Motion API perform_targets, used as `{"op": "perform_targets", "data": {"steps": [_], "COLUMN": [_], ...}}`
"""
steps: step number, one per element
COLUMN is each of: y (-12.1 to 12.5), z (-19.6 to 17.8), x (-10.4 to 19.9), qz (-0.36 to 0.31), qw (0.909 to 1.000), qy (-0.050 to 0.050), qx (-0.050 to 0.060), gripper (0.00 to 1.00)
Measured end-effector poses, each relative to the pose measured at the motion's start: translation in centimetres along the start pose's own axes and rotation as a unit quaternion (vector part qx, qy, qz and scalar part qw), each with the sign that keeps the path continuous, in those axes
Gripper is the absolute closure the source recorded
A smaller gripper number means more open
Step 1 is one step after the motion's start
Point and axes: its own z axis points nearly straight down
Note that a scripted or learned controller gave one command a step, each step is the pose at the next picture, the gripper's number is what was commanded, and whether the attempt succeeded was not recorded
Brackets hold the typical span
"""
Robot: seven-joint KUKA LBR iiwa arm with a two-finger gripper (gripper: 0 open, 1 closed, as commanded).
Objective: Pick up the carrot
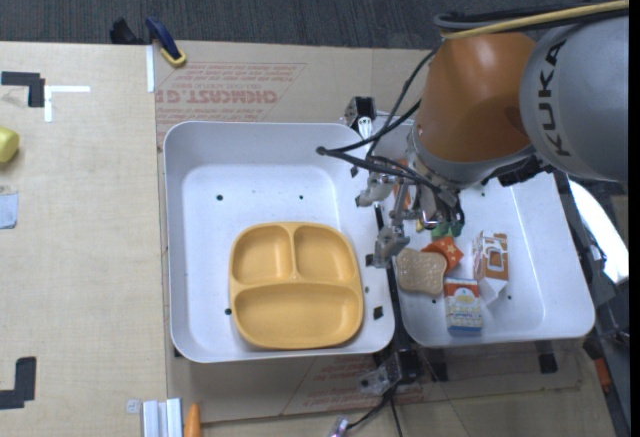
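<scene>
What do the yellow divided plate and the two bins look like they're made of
The yellow divided plate looks like moulded plastic with a matte finish: even colour, rounded ridges between its three compartments. The left bin and right bin seem to be smooth white plastic, slightly glossy, with rounded corners and soft rims. Coated metal can't be ruled out.

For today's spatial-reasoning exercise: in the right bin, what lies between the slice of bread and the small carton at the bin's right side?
In the camera view, an orange-red carrot-like piece lies between the slice of bread and the small carton.
</scene>
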Motion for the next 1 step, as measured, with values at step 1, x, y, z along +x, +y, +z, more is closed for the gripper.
{"op": "perform_targets", "data": {"steps": [1], "y": [6.33], "z": [9.92], "x": [2.07], "qz": [-0.017], "qw": [0.9999], "qy": [-0.002], "qx": [0.000], "gripper": [0.00]}}
